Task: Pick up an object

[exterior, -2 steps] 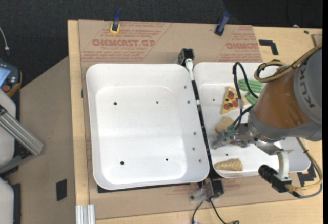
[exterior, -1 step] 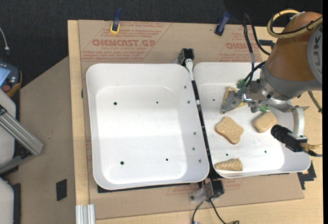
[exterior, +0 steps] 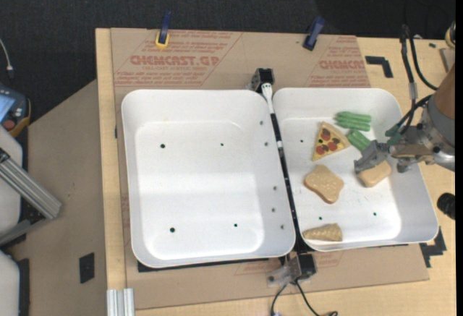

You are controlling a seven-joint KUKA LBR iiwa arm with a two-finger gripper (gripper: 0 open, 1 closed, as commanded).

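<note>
1. Nearest in the right shallow white plastic bin point(exterior: 416, 224), a flat tan cracker-like wedge point(exterior: 323, 233) lies close to the near wall, its long axis running left to right.
2. Just beyond it, a tan bread-slice-shaped toy point(exterior: 323, 184) lies flat near the bin's middle, its long axis slanted from far left to near right.
3. To the right of that, a small pale tan rounded chunk point(exterior: 375, 175) is judged the thing being attempted. It lies right of centre in the right bin, short and stubby, with its slightly longer axis running roughly left to right.
4. The grey two-finger claw point(exterior: 372, 155) is set low over the chunk's far-left edge, at or very close to touching it. Whether the claw is clenched or released cannot be told, and no grasp can be confirmed.
5. For the step to be done well, the claw should be centred over the chunk, not its edge, and closed across the shorter axis. A straight lift should follow, so that neighbouring pieces are not dragged.
6. Farther back, a triangular toy pizza slice point(exterior: 329, 141) lies flat with its tip pointing toward the near left.
7. Two green pod-shaped pieces point(exterior: 354, 120) lie near the far wall, long axes roughly left to right.
8. The left shallow white plastic bin point(exterior: 134, 184) sits beside it on the cardboard-covered surface point(exterior: 217, 58).
</note>
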